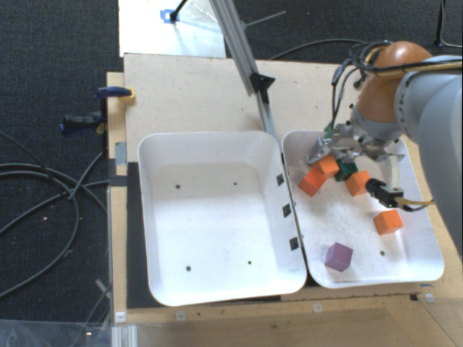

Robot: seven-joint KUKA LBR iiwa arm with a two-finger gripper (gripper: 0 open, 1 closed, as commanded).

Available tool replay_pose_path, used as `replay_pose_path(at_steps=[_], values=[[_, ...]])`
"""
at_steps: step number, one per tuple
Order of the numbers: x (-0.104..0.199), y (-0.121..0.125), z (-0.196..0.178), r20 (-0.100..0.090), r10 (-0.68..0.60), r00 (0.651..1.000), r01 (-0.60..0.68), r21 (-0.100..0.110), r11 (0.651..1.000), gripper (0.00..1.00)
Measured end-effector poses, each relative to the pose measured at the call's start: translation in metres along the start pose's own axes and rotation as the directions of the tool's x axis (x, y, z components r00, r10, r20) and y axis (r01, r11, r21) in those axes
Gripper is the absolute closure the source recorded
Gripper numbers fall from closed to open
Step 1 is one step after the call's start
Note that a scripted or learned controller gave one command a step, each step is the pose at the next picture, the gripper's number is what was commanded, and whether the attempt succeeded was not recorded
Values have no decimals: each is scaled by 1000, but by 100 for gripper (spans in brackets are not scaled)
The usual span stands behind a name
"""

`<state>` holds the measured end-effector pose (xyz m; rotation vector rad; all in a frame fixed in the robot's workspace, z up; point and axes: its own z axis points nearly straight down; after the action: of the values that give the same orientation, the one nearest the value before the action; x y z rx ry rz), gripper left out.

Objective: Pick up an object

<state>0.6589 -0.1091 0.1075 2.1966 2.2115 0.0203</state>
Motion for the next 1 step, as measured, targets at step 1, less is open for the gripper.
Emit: replay_pose_path(at_steps=[1], values=[[0,1,-12,0,-2,1000,2,-7,1000,100]])
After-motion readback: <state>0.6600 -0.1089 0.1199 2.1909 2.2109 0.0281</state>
